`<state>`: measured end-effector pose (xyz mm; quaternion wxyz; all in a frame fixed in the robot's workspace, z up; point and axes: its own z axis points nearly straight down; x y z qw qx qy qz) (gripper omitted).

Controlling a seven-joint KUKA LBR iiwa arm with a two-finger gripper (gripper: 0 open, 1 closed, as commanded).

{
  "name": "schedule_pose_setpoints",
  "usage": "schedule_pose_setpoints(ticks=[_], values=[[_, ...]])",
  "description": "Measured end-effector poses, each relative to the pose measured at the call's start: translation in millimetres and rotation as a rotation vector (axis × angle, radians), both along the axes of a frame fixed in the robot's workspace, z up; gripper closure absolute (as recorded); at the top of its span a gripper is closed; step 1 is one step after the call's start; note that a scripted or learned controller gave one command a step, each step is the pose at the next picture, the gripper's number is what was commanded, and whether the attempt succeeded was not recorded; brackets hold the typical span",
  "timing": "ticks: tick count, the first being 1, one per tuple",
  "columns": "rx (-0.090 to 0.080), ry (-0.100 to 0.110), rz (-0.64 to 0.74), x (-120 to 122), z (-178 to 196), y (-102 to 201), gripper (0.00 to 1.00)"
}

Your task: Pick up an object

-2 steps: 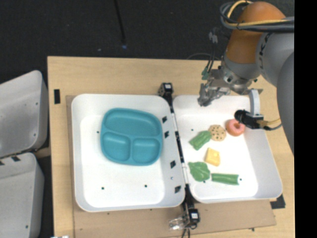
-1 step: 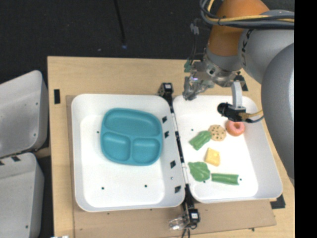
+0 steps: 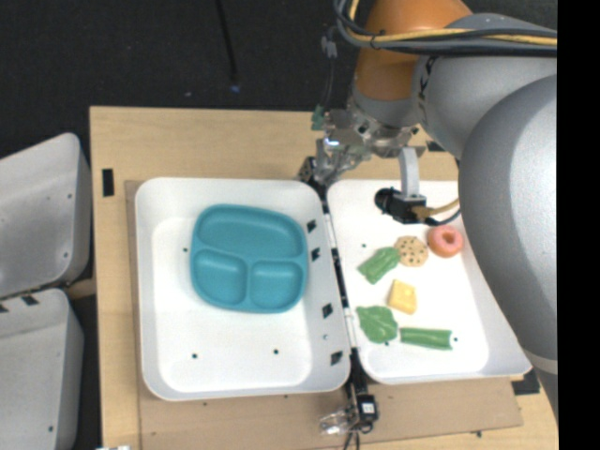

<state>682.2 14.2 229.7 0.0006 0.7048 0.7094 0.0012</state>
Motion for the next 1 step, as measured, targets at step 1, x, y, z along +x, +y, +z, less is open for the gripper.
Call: schedule_pose_setpoints(ticks=[1], values=[[0.0, 0.003, -0.001, -6.5, -1.0, 44.8, 1.0]])
